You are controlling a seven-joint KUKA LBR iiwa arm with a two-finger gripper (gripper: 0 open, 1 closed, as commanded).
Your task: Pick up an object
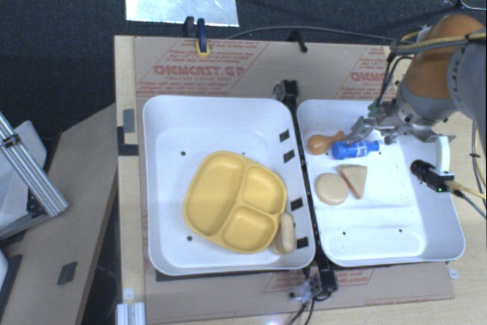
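The gripper point(364, 135) is seen lowered over the blue object point(354, 149) near the back edge of the right bin point(396, 247); whether it is clenched cannot be told. A yellow divided tray point(234, 200) is carried in the left bin point(171, 164).

— Cut off by the right edge: the grey arm point(464, 80), past its orange band. Same for the aluminium rail point(30, 171) at the left edge.

— And the tool point(364, 132)? Can't tell how it is set; too small, and tangled with the blue object point(354, 149) (touching or just above, unclear).

— Partly hidden under it: the orange piece point(323, 141). Also partly tucked beside the yellow tray point(232, 200): a beige roll point(285, 233).

— Tabletop point(228, 61) lettering half covered by the bins.
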